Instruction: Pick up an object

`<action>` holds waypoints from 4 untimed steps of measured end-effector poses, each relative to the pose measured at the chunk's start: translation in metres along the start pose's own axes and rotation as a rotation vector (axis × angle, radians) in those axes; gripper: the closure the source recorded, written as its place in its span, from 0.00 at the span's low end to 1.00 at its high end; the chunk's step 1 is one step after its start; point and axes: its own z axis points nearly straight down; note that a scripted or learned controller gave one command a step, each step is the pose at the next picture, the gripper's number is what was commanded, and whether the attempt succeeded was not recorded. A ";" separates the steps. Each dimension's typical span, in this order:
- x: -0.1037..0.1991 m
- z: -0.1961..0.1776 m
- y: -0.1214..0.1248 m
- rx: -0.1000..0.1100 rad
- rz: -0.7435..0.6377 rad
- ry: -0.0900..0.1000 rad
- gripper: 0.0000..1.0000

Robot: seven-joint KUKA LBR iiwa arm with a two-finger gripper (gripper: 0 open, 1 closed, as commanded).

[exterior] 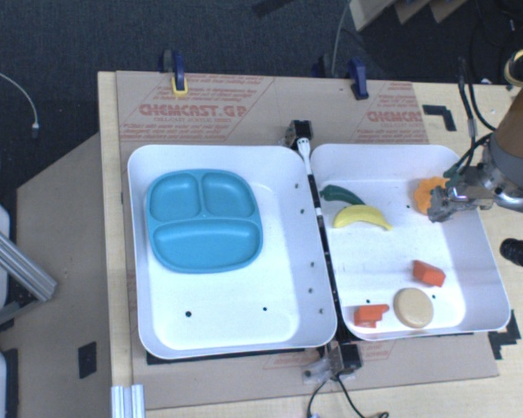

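Observation:
My gripper (447, 204) hangs over the right bin's (471, 316) far right part, coming in from the right edge. An orange object (425, 192) lies right at its left side, partly hidden by it; I cannot see whether they touch. A yellow banana (362, 219) and a dark green piece (340, 195) lie near the bin's left wall. Towards the front are a red-orange block (428, 273), a beige round piece (413, 307) and a second red-orange block (371, 314).
The left bin (235, 320) holds a blue divided plate (206, 220). A black divider with a clamp (301, 135) runs between the bins. Cables hang at the right, by the arm (512, 159). A cardboard sheet (244, 98) lies under both bins.

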 end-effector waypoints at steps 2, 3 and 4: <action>0.060 -0.040 0.002 0.010 -0.003 0.006 1.00; 0.111 -0.049 0.001 0.009 -0.004 0.006 1.00; 0.167 -0.048 0.005 0.008 -0.004 0.006 1.00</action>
